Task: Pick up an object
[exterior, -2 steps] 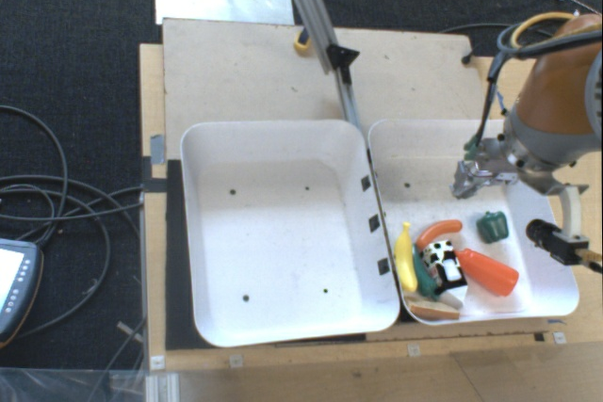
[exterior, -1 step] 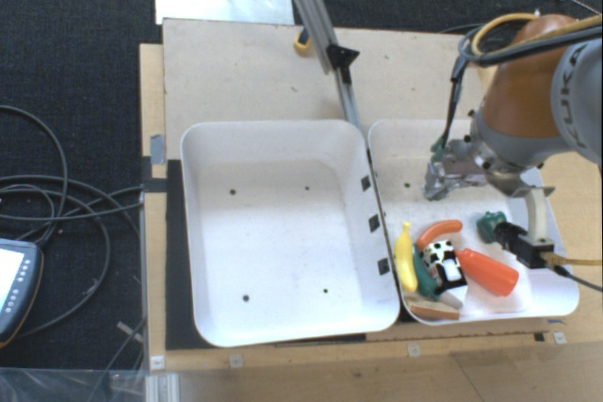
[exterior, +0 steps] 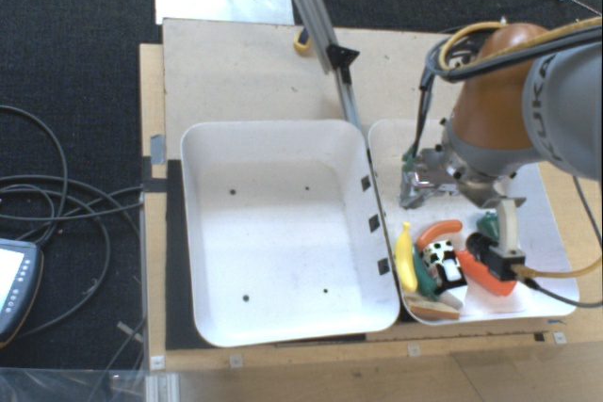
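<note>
My gripper (exterior: pixel 415 189) hangs low over the right bin (exterior: pixel 556 245), near its left wall, under the arm's orange wrist band. Just in front of it lies a heap of small objects. A yellow banana (exterior: pixel 405 263) rests along the bin's left wall. An orange-red curved piece (exterior: pixel 439 232) lies beside it, with a black-and-white toy (exterior: pixel 441 261) below that. A green item (exterior: pixel 487 224) and a red-orange piece (exterior: pixel 492 278) lie to the right. A wooden block (exterior: pixel 434 307) sits at the front edge. Nothing shows in the gripper.
The left bin (exterior: pixel 203 231) stands beside the right one, sharing a middle wall with black tabs. A grey slanted pole (exterior: pixel 316 9) crosses the back of the bench. A yellow cable (exterior: pixel 565 270) trails over the right bin's corner.
</note>
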### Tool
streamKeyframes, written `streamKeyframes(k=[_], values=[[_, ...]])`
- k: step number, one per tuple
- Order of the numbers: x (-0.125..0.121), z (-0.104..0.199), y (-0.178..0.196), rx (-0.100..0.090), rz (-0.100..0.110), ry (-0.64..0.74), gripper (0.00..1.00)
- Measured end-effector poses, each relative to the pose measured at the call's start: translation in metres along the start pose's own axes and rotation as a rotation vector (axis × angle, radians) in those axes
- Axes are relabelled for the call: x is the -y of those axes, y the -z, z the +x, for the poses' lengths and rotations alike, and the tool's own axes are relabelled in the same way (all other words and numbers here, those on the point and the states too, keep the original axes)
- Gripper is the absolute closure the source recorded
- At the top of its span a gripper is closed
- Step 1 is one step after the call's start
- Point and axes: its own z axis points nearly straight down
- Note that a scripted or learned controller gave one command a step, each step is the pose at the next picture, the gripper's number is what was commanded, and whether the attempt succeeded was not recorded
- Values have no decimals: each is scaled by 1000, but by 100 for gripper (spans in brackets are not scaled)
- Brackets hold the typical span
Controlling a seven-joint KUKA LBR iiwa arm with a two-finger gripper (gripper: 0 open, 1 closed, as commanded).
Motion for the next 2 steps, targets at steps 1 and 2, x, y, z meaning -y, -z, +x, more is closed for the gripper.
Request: streamKeyframes(k=[1, 2], values=[[7, 58, 2, -1, -1, 2, 100], [27, 103, 23, -1, -2, 1, 100]])
